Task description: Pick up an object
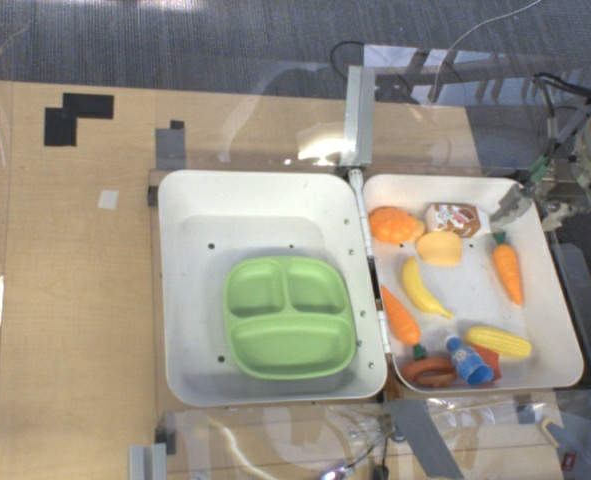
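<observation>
The right bin holds several toy foods. At its back lie an orange fruit, a brown biscuit-like piece and a pale yellow round fruit. A banana lies in the middle and a carrot to its right. A second carrot rests along the left wall. Corn, a blue bottle and a reddish-brown ring sit at the front. My gripper hangs over the bin's back right corner, just above the right carrot's green top, with nothing seen in it.
The left bin holds a green divided plate. A metal post stands behind the seam between the bins. Cables and brackets crowd the far right beside the arm.
</observation>
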Available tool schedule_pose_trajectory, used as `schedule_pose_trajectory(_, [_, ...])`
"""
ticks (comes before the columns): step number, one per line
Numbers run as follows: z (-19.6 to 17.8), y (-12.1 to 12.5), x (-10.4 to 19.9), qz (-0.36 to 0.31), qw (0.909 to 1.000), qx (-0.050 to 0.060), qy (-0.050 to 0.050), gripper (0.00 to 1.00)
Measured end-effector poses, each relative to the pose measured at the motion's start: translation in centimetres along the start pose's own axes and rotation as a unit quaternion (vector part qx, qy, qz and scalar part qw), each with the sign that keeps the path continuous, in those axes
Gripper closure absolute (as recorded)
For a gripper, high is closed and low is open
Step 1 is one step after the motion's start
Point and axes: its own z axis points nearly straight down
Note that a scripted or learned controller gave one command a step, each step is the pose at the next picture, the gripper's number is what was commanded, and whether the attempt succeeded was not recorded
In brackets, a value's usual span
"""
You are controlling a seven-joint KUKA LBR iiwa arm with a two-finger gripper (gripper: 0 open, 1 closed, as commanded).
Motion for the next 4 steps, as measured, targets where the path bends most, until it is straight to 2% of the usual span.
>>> schedule_pose_trajectory(1, [12.4,0.8,5.8,0.010,0.9999,0.002,0.000,0.00])
schedule_pose_trajectory(2, [15.7,-3.4,9.3,0.027,0.9996,-0.008,-0.002,0.00])
schedule_pose_trajectory(3, [14.5,-9.5,3.8,0.030,0.9996,0.000,0.000,0.00])
schedule_pose_trajectory(4, [15.7,-1.3,9.3,-0.016,0.9998,-0.008,0.000,0.00])
